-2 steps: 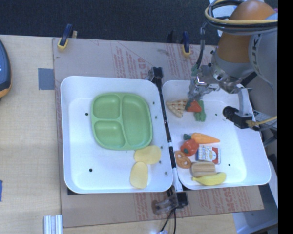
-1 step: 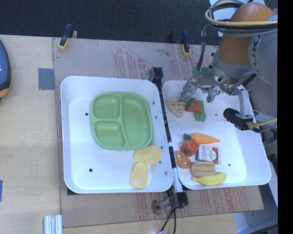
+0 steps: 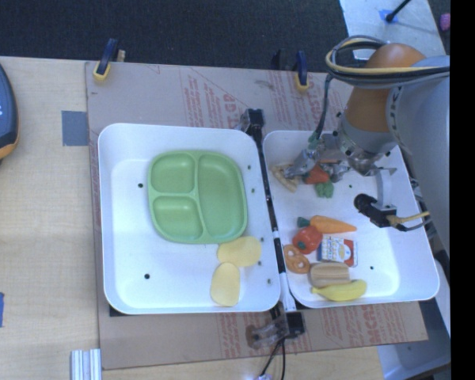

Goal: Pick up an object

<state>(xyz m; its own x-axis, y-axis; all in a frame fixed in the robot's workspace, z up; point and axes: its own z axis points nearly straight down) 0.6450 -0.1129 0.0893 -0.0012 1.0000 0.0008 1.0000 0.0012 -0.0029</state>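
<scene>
1. Two white bins sit side by side on the table (image 3: 39, 236): the left bin (image 3: 123, 212) carries a green divided plate (image 3: 198, 196) and two pale yellow pieces (image 3: 231, 267), while the right bin (image 3: 412, 279) carries the toy food.
2. The tool (image 3: 321, 165) is low over the far end of the right bin, just above a small reddish and green item (image 3: 320, 179); whether it is wide, narrow or gripping cannot be told, since the wrist hides that part.
3. The likely target is that small item under the tool. Near the front of the bin lie a carrot (image 3: 332, 225), a tomato (image 3: 306, 238), a banana (image 3: 340, 291) and a bread piece (image 3: 328, 274), packed close together.
4. To do the step well, the arm should centre over the one item, descend straight, and close only when it sits squarely between both sides.
5. The bin wall is close by, so a skewed approach risks nudging the item against it.
</scene>
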